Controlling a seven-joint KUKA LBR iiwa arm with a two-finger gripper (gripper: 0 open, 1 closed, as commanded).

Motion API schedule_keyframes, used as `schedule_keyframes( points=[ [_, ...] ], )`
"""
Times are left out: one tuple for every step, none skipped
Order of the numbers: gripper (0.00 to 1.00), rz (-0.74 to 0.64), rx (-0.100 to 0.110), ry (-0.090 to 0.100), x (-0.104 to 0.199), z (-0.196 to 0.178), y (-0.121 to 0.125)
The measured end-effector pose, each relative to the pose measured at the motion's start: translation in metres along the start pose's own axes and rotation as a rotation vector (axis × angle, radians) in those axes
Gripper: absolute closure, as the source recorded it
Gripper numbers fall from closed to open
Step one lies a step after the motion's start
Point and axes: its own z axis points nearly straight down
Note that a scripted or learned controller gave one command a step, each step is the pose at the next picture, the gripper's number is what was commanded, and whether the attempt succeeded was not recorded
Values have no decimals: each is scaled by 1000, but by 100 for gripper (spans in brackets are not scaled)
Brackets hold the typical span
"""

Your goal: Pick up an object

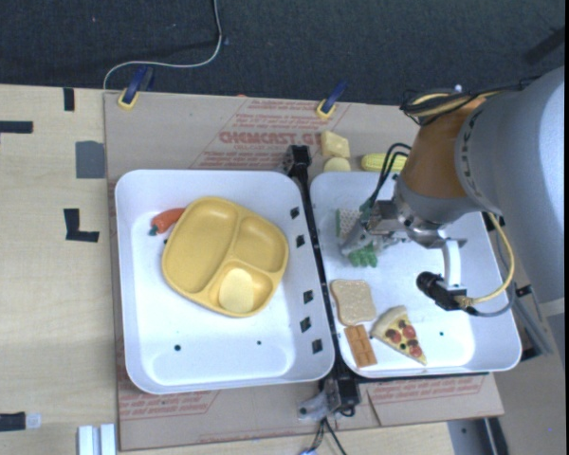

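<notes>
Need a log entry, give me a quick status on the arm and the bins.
Gripper low in right bin, over green item; grasp unconfirmed. Toast, pizza slice nearby. Yellow plate in left bin.

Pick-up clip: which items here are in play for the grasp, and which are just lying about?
In play: hand, low over the green toy in the right bin.

Lying about: bread slice, pizza slice, cracker, yellow plate, carrot.

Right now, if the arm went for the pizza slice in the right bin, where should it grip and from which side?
Come straight down on the pizza slice, which lies flat. Probably close across its narrower half near the tip, which points toward the bin's front right corner; the crust end looks wide. The cracker lies close on the left, so keep the fingers off that side.
</notes>
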Motion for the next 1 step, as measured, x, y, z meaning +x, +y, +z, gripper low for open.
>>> schedule_keyframes(
  points=[
    [100,-6,-7,2,58,-95,16]
  ],
)
